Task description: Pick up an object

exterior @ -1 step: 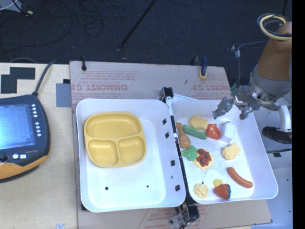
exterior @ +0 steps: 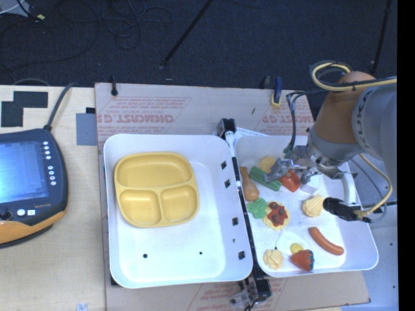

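Lying nearest in the right bin point(exterior: 363, 254) are a red strawberry point(exterior: 302, 259), a pale pastry point(exterior: 273, 259) and a sausage point(exterior: 325, 240). Farther in sit a pizza piece point(exterior: 277, 214), a green ridged item point(exterior: 257, 207), a cream puff point(exterior: 313, 206) and an orange carrot-like piece point(exterior: 249, 188) against the left wall. The claw point(exterior: 290, 171) is low among a red piece point(exterior: 290, 182) and a green piece point(exterior: 264, 177) (whether it is apart or together I cannot tell). The left bin point(exterior: 130, 264) holds a yellow divided tray point(exterior: 156, 188). Far left on the table point(exterior: 78, 277), a pendant point(exterior: 29, 190) rests.
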